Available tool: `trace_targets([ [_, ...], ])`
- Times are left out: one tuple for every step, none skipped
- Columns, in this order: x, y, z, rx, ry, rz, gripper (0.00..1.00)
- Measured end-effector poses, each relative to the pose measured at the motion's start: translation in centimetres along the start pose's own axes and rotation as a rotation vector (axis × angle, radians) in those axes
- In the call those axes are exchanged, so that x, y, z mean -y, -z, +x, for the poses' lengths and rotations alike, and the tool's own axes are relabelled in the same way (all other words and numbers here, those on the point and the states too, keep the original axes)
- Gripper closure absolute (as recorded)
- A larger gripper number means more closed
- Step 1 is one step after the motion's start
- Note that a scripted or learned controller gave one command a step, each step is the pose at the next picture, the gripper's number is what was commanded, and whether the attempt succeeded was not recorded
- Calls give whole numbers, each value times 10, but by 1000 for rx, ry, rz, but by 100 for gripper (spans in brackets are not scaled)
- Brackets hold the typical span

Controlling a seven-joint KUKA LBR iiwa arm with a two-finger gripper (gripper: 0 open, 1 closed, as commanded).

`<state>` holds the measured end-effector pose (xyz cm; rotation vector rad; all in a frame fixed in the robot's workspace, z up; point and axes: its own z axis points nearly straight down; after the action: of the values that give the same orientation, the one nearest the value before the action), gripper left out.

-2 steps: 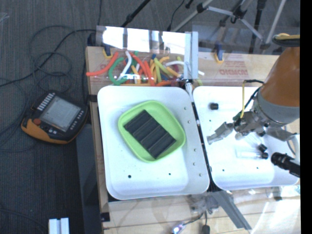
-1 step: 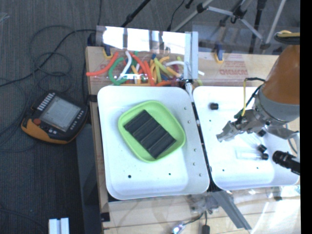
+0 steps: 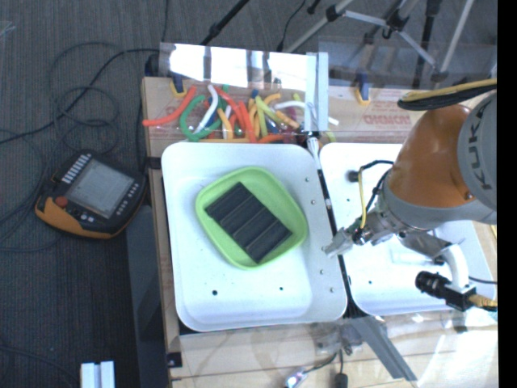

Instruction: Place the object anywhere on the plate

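A dark grey ribbed rectangular block point(image 3: 247, 221) lies flat on the green plate point(image 3: 212, 192), which sits tilted in the middle of the left white bin point(image 3: 242, 301). My gripper point(image 3: 338, 244) hangs below the orange-banded wrist point(image 3: 432, 164), at the divide between the two bins and to the right of the plate. It is apart from the plate and the block. Nothing shows in the gripper.
The arm covers much of the right bin point(image 3: 380, 293). Behind the left bin, a clear box point(image 3: 234, 107) holds several coloured cables. A teach pendant point(image 3: 89, 194) lies on the floor at the left. Tripod legs point(image 3: 380, 18) stand behind the bench.
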<state>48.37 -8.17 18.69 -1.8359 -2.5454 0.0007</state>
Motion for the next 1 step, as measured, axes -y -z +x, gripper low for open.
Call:
trace_targets([
  [-1,8,0,-2,0,1,100],
])
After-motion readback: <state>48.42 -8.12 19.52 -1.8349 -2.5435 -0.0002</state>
